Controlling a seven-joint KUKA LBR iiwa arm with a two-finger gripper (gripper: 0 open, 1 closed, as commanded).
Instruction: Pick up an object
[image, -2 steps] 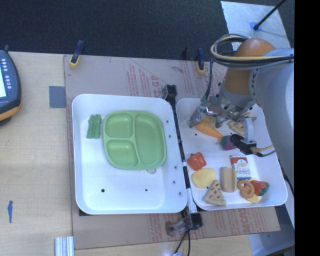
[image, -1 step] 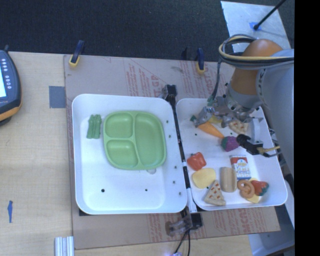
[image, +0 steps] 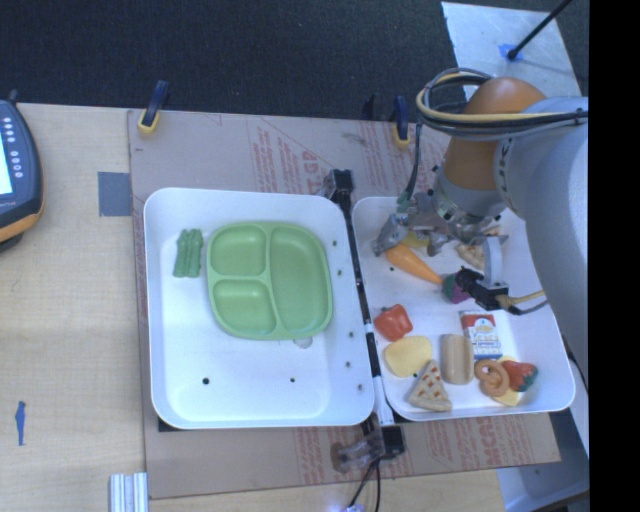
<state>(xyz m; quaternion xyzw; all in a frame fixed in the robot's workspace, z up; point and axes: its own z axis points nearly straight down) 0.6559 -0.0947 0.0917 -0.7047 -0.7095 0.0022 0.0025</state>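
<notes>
My gripper hangs low over the far end of the right bin, below the orange wrist band. An orange carrot lies just under and in front of it, its thick end hidden beneath the gripper body. A small purple and green item sits just right of the carrot. Nearer the front lie a red pepper, a yellow round piece, a tan cylinder, a pizza slice, a small carton and a pretzel.
The left bin holds a green divided plate and a green pod near its far left wall. A handheld pendant rests at the bench's left edge. Clamps hold the bins between them.
</notes>
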